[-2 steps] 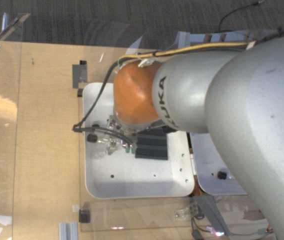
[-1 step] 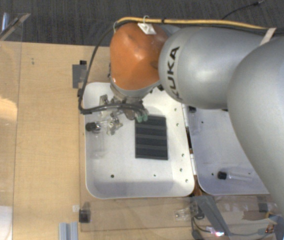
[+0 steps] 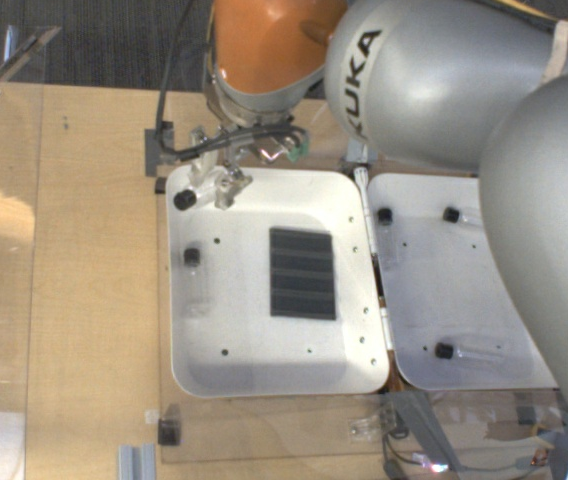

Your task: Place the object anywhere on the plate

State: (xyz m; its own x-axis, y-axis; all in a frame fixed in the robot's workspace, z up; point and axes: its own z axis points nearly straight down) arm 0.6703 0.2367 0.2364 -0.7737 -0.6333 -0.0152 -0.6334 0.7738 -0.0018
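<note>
I am hovering my gripper (image 3: 226,180) over the left bin's (image 3: 264,368) far-left corner, its grip unreadable from here, while the dark ribbed plate (image 3: 302,272) is lying nearer and rightward, long axis running near-to-far, the object unidentifiable.

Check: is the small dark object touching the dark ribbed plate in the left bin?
Apart. The camera view shows the small dark object near the left wall of the left bin, with bare white floor plainly between it and the ribbed plate.
</note>
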